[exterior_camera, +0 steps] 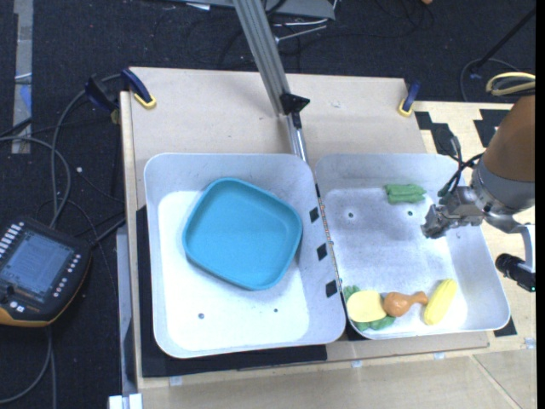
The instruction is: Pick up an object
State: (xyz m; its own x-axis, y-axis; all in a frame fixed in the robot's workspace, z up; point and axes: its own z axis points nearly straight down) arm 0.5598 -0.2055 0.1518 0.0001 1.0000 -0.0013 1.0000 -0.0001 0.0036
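Note:
The right bin (pixel 375 228) holds a green pickle-like piece (pixel 404 193) near its back, and along its front edge a yellow-green round piece (pixel 366 307), an orange-brown drumstick (pixel 402 302) and a yellow corn cob (pixel 439 301). My gripper (pixel 436 224) hangs over the right side of this bin, just right of and below the green piece, apart from it. Nothing shows between it and the bin floor.
The left bin (pixel 174 313) carries a blue square plate (pixel 243 233). A metal pole (pixel 264 45) slants in from the back to the seam between the bins. A teach pendant (pixel 34 271) lies on the floor at left.

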